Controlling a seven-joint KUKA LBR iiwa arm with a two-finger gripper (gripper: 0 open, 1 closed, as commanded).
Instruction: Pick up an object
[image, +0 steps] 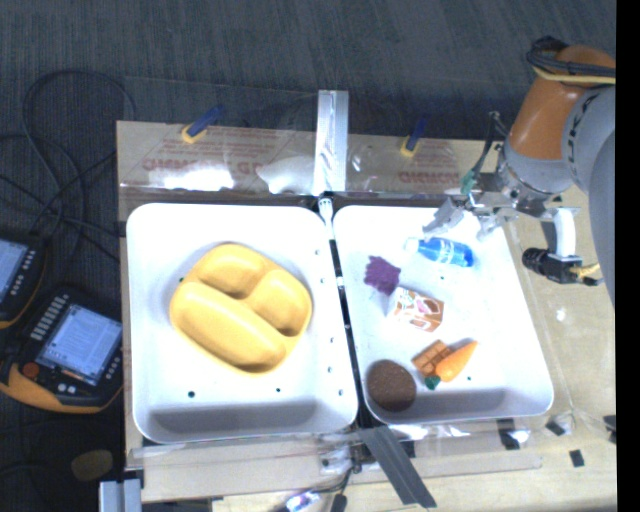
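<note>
My gripper (468, 214) hangs over the far right part of the right bin (520, 330), its two fingers spread open with nothing between them. Just below and left of it lies a small blue and white bottle (443, 251) on its side. Lower in the same bin are a purple toy (381, 273), an orange and white carton (416, 309), an orange carrot (449, 361) and a brown round object (391, 383). A large yellow bread-like object (240, 305) lies in the left bin (160, 390).
A clear upright divider (331, 140) stands behind the bins where they meet. Handheld controllers (60, 345) and cables lie off the bench at the left. The arm's orange band (550, 115) rises at the upper right.
</note>
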